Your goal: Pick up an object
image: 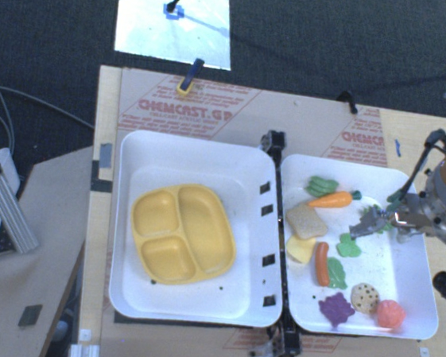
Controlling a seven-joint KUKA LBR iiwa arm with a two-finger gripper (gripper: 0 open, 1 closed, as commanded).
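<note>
In the right bin we see a scatter of small toy foods. A green pod lies at the far side, with an orange carrot just beside it, lying flat. Below them sit a tan bread slice and a yellow wedge, touching. A red-orange sausage lies lengthwise next to a green leaf. Another green piece lies mid-bin. Along the near edge we find purple grapes, a speckled cookie and a pink berry.
</note>
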